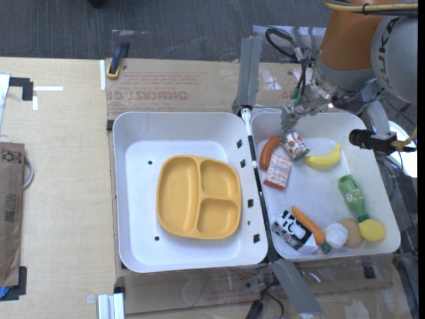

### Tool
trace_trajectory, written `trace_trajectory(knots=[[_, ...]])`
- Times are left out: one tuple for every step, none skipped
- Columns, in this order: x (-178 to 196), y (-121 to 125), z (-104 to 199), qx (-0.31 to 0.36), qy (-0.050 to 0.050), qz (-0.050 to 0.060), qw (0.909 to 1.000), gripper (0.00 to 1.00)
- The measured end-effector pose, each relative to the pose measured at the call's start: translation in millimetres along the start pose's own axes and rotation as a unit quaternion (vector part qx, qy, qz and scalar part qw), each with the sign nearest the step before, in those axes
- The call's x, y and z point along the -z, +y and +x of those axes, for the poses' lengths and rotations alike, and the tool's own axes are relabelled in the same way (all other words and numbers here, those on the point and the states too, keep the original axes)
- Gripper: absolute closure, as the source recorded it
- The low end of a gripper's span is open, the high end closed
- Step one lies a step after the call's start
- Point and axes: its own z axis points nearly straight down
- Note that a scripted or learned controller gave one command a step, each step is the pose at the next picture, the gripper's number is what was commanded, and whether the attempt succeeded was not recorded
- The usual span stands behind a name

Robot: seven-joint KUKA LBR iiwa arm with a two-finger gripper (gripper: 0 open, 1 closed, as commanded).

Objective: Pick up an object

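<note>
Two shallow white bins are seen side by side on the bench. The left bin (133,198) is occupied by a yellow divided plate (198,197), which is laid near its middle.

The right bin (382,178) is filled with small items. A red sausage (268,151) is found near its far left corner, with a red-and-white carton (277,171) just beside it toward the near side. A small patterned can (295,145) is tipped next to the sausage, and a banana (324,158) is placed just to its right. A green bottle (352,195) is laid along the right wall, with a lemon (372,230) at its near end. Along the near edge, a carrot (309,226) is rested across a black-and-white packet (292,230), and a white ball (336,234) and a tan round object (353,234) are set beside them.

The gripper (296,111) is positioned over the far left corner of the right bin, just above the patterned can. Nothing is seen between its fingers; whether they are spread or closed cannot be told.
</note>
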Motion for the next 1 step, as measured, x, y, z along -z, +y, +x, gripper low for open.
trace_trajectory(knots=[[3.5, 22.6, 63.4, 0.074, 0.0, 0.001, 0.9972, 1.0]])
